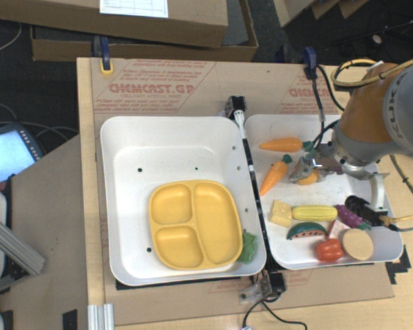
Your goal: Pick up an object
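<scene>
- Two shallow white plastic bins sit side by side on the bench; the left bin (124, 143) holds a yellow three-compartment plastic plate (194, 223), and the right bin (392, 249) holds a scatter of toy food.
- Taking that yellow plate as the landmark: the grey arm with its orange band (372, 108) reaches in well to the plate's right and above it, and the gripper (308, 168) is low over the upper part of the right bin.
- A small orange piece of toy food (307, 179) lies right at the fingertips; whether it is between the fingers or just under them cannot be told, and the fingers' spread cannot be read either, since the wrist covers them.
- Nearest other candidates: a plastic orange carrot (272, 177) lies just to the gripper's plate side, its long axis slanting from upper right to lower left; a second orange carrot (281, 144) lies farther from the viewer than the first, its long axis running nearly straight away from the plate.
- My judgement: the coming move turns on that small orange piece lying directly below the fingertips, so a straight descent and close would do, with little sideways travel.
- Farther from the gripper, right of the plate's lower half: a pale yellow cheese wedge (281, 213), a yellow corn cob (314, 213), a watermelon slice (306, 229), a red tomato (329, 250), a tan round disc (358, 245) and a purple aubergine (350, 216).
- A green leafy toy (248, 246) touches the plate's right lower edge.
- Readable writing: "CHEMCAST GP" printed in red on the brown board (151, 84) beyond the plate.
</scene>
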You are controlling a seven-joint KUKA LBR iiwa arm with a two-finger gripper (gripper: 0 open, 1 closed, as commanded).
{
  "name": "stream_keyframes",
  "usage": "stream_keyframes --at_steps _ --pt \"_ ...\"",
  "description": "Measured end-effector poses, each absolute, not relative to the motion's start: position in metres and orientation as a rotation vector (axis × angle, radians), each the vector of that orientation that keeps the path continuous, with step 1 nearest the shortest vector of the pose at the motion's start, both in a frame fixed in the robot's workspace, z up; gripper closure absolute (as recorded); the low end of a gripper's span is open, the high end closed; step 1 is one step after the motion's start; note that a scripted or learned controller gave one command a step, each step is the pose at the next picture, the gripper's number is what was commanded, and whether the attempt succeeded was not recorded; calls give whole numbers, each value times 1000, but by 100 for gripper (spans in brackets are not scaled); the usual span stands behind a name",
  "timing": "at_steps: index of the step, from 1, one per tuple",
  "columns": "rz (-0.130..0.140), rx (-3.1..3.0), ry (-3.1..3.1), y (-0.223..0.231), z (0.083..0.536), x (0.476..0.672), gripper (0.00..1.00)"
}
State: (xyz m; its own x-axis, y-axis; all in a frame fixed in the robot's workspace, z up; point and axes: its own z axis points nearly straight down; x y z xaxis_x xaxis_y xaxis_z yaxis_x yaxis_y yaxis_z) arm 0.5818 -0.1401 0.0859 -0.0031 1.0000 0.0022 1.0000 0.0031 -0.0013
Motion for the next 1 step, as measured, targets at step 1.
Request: stream_keyframes --at_steps 1 --pt "-18 -2214 -2239 -45 192 600 100"
